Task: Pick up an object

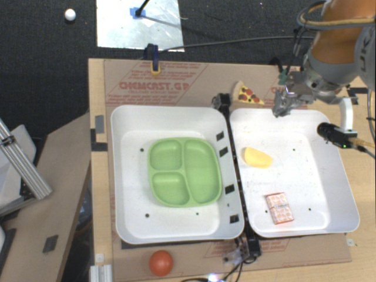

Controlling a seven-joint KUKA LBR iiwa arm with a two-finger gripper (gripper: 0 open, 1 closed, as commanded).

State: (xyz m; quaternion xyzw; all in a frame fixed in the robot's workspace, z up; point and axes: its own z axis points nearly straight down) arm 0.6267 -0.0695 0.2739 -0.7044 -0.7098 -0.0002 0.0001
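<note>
Hovering my fingers (pixel 284 108) over the right bin's (pixel 329 175) back edge, I cannot tell if they are open; the yellow piece (pixel 257 157) and pink block (pixel 279 208) are lying unpicked.

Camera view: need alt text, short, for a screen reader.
The gripper of a grey and orange arm hangs over the far edge of the right bin, which holds a yellow piece and a pink block. The left bin holds a green divided tray.

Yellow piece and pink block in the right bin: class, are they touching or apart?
Apart. The camera view shows bare white bin floor between the yellow piece and the pink block, which lies nearer the bin's front edge.
</note>
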